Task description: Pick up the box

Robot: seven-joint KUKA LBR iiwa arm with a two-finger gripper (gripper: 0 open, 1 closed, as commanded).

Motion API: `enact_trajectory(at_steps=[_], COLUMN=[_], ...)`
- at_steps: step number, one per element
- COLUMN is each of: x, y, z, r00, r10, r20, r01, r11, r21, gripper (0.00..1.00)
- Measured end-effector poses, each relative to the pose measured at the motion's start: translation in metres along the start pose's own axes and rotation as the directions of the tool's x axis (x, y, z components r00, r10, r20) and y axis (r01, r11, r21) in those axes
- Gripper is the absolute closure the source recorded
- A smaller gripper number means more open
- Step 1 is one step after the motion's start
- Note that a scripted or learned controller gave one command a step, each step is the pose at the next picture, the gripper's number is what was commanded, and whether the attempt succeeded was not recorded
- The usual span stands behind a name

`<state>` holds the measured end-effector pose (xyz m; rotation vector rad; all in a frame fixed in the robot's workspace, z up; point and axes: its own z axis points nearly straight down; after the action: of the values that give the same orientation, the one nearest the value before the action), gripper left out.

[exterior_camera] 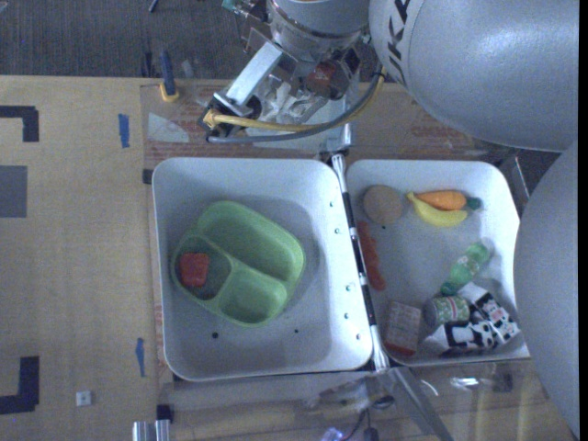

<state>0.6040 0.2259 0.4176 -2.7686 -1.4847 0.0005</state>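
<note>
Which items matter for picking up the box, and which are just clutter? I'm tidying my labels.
Job: box; gripper, above the bins.

Lying about: green tray, red piece, banana, carrot, green bottle, can, cow-patterned carton.

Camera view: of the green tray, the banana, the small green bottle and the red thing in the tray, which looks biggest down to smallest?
1. Green tray
2. Banana
3. Small green bottle and red thing: too alike to rank.
</note>
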Motion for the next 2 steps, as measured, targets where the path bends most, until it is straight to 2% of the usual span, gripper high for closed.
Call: enact_trajectory(at_steps=[1,2], x=[0.023,0.031], y=[0.040,0.054], z=[-0.014,-0.017], r00=[0.920,0.989], r10=[-0.392,0.147], r20=[-0.001,-0.003], r01=[0.392,-0.147], r11=[0.920,0.989], r21=[-0.003,0.000], gripper=[1.00,1.00])
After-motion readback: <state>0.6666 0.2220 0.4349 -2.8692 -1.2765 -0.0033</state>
